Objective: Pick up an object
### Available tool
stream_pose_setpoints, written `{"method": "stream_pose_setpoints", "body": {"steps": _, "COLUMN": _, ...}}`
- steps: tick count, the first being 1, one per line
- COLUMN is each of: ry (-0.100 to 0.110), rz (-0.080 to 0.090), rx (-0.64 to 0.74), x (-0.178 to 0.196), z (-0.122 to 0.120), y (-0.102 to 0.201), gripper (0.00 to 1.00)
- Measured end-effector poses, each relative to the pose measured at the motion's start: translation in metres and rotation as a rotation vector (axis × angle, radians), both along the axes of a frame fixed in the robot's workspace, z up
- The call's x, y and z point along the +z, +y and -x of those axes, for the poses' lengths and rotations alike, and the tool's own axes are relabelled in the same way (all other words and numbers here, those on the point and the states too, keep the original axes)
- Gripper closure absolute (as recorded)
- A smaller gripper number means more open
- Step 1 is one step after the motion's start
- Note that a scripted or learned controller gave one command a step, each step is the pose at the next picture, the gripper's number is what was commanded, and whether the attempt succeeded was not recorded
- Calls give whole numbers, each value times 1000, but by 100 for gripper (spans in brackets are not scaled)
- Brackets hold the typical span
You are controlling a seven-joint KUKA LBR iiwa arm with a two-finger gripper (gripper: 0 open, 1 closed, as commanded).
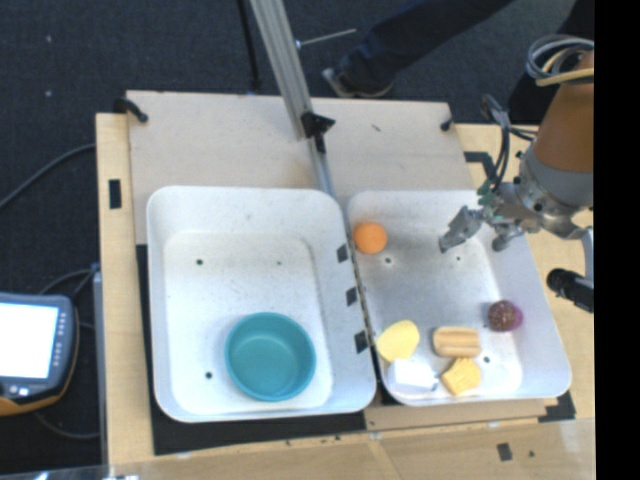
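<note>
L to R: tablet (30, 348) at far left edge, off the bench. Left bin (170, 218) holds 1 teal bowl (269, 356), near its front. Metal post (280, 48) runs down toward the seam betw the 2 bins.

Right bin (420, 208): 1 orange ball (370, 238) at back-left, alone, close to the bin wall. Front cluster: 1 yellow lump (398, 340), 1 white block (412, 375) just below it and touching, 1 tan roll (456, 342), 1 yellow wedge (462, 377) under the roll, prob touching. 1 purple ball (505, 315) off to the right, apart from the rest. So 6 candidate objs in the right bin, 1 in the left.

Gripper (470, 230) sits over the back-right of the right bin, wrist angled in from the right. Fingers look spread apart w/ nothing betw them; it's blurry, so the gap is my read, not certain. Height above bin floor can't be told.

Risks, as I judge:
- Nothing lies under the gripper now; closing here grabs air.
- Front cluster is packed: fingers could land on 2 items, push one aside, or wedge.
- Balls roll; a near-miss nudges them away. Orange one near the wall leaves little finger room.
- Purple ball near the right rim, so wall contact is poss.
- Bowl is wide, prob only a rim grip works.
</note>
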State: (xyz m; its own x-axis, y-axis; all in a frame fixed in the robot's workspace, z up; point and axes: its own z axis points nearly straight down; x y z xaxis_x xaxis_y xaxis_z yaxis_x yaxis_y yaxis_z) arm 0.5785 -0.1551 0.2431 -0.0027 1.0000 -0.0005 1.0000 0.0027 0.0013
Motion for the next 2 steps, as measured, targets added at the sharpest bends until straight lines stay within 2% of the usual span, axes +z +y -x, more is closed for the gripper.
{"method": "stream_pose_setpoints", "body": {"steps": 1, "ry": 0, "rz": 0, "rx": 0, "x": 0, "z": 0, "y": 0, "gripper": 0}}
{"method": "stream_pose_setpoints", "body": {"steps": 2, "ry": 5, "rz": 1, "rx": 0, "x": -54, "z": -8, "y": 6, "gripper": 0}}
